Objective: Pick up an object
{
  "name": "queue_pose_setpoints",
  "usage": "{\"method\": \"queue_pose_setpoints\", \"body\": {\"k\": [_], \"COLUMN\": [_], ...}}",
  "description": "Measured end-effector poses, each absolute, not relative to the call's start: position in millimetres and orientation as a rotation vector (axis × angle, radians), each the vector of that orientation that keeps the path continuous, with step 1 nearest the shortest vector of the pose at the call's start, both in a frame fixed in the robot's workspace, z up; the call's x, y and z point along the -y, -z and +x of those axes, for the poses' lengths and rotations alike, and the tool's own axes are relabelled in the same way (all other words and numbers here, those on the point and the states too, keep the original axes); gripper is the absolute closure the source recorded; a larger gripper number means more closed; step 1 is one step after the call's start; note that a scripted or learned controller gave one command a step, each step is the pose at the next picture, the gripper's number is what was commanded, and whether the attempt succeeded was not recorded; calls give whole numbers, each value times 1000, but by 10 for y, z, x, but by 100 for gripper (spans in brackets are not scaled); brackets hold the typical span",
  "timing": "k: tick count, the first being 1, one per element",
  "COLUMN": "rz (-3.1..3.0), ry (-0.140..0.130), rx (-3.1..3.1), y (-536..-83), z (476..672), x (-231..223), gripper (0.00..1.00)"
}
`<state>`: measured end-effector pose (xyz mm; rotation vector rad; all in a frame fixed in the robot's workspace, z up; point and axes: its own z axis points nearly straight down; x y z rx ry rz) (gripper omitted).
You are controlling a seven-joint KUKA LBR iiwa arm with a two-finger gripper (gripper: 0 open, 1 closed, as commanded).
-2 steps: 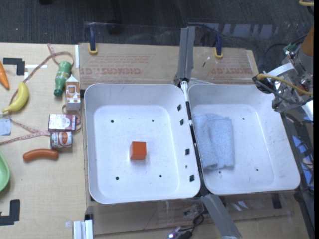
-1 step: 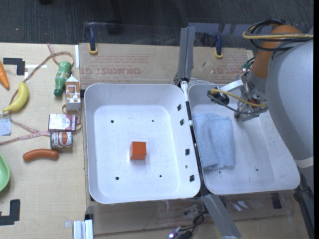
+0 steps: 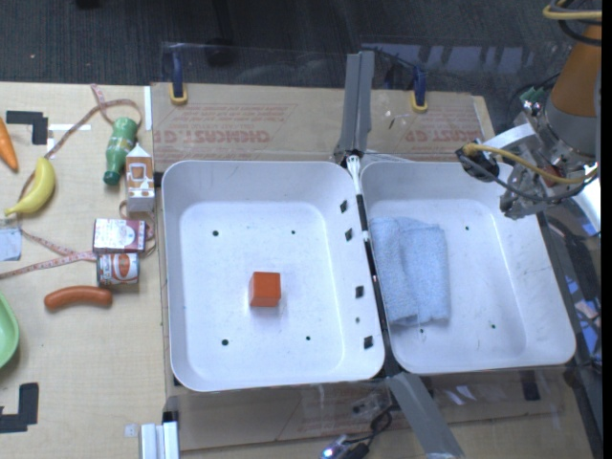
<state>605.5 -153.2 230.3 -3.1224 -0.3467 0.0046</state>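
An orange cube [image 3: 266, 289] lies on the floor of the left bin [image 3: 191, 256], a little left of its middle. A folded pale blue cloth [image 3: 411, 270] rests in the right bin [image 3: 516, 295], against its left side. The gripper [image 3: 497, 182] hangs over the right bin's far right corner, well above the floor and with cables looped around it. It is to the upper right of the cloth and far from the cube. Nothing shows in its grasp.
A raised divider [image 3: 361, 247] with clips separates the bins. On the wooden bench to the left lie a banana [image 3: 32, 188], a green bottle [image 3: 120, 145], a small carton [image 3: 140, 182], a can [image 3: 119, 269] and a sausage [image 3: 78, 298].
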Motion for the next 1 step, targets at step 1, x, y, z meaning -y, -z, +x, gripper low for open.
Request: {"method": "queue_pose_setpoints", "body": {"k": [1], "rz": [-3125], "ry": [-2], "rx": [317], "y": [-922], "z": [6155], "x": [1547], "gripper": [100]}}
